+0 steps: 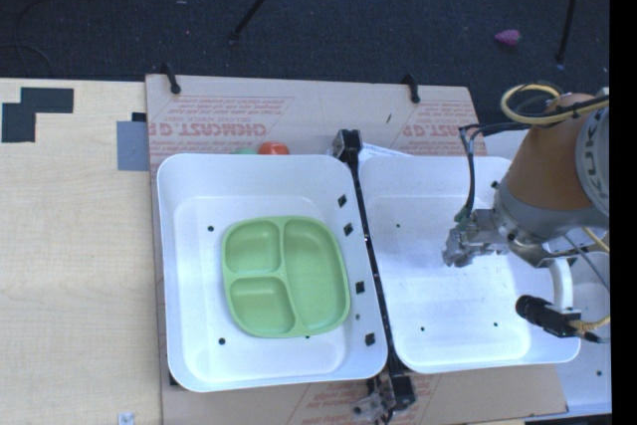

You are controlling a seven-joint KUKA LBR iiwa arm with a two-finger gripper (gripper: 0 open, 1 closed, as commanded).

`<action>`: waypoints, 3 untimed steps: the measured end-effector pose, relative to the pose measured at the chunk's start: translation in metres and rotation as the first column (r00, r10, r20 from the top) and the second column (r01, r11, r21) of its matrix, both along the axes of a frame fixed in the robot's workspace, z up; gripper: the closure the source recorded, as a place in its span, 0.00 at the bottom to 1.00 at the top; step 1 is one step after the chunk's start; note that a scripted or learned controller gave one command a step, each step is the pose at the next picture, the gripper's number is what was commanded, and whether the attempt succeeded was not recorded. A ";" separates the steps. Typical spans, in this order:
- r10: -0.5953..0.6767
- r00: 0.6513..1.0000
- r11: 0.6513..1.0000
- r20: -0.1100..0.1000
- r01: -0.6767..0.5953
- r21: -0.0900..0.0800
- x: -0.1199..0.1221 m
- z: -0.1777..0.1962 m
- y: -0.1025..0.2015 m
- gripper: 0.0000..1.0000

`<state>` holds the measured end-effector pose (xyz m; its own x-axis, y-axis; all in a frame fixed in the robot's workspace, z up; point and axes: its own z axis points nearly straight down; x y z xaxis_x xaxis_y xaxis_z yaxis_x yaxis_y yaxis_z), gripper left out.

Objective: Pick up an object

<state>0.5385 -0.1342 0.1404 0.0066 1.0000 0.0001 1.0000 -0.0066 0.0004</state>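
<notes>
A light green divided plate (285, 276) with three compartments lies flat in the left white bin (189, 214). My gripper (461, 249) hangs over the right white bin (418, 204), toward its right side, well apart from the plate. The grey arm with its orange band (552, 159) comes in from the right above it. I see nothing between the gripper and the bin floor.
A black divider rail (360, 244) runs between the two bins. A small orange object (273, 149) and a bit of green peek out behind the left bin's far rim. Cardboard lies under the bins; a pale wooden bench top (70, 254) extends left. Cables (557, 314) trail near the right bin's corner.
</notes>
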 end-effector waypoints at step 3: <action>0.009 1.000 1.000 -0.005 -0.009 0.002 -0.026 0.077 0.054 1.00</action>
<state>0.5130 -0.0802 0.2173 -0.0022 1.0000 0.0024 1.0000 0.0022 -0.0048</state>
